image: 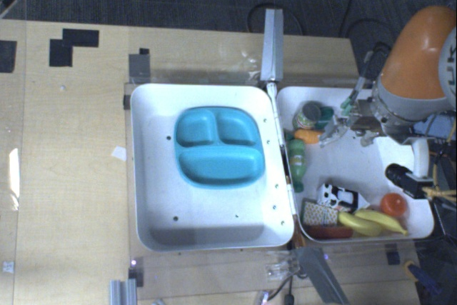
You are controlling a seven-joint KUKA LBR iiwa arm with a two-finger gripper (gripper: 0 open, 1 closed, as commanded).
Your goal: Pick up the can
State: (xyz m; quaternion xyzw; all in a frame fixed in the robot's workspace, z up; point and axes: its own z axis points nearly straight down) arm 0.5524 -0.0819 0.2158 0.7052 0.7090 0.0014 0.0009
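The arm (421, 64) is seen coming in from the right side, with 1 big orange band bulging at the top of it and grey housing just below. The wrist is angled down and to the left. The gripper (335, 128) is held low at the end of it, pointed leftward, with thin metal parts and some wiring bunched around it. Whether the 2 fingers are apart or together can't really be made out, too small and cluttered.
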